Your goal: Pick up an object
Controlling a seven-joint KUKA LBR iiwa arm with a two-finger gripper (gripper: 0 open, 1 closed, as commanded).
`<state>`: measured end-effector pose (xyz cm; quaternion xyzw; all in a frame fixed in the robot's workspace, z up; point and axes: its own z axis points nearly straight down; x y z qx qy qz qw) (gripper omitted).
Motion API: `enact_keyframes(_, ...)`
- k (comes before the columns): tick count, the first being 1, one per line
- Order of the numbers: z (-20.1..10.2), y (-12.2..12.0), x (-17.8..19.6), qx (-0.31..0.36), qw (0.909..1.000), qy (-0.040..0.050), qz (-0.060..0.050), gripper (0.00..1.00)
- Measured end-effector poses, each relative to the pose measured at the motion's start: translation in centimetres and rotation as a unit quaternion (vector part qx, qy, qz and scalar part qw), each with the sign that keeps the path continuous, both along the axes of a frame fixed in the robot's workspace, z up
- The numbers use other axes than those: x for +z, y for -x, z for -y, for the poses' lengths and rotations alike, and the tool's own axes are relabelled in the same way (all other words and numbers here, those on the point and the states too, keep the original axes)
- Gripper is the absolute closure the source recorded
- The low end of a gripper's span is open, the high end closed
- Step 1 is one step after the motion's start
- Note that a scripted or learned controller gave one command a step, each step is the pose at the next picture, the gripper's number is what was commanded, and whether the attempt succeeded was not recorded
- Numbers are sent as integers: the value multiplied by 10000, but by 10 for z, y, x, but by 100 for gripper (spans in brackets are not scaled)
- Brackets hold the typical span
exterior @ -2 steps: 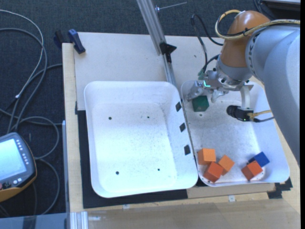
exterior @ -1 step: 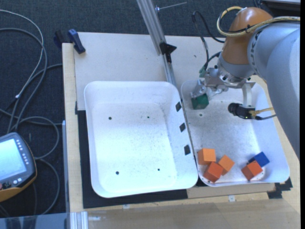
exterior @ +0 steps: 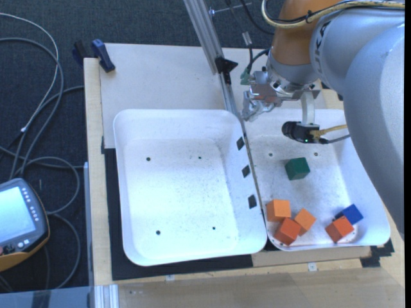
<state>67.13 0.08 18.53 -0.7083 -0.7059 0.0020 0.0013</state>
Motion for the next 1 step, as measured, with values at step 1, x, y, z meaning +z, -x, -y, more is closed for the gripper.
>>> enact_keyframes(1,-3,-1,2,21,10000,-3,12,0)
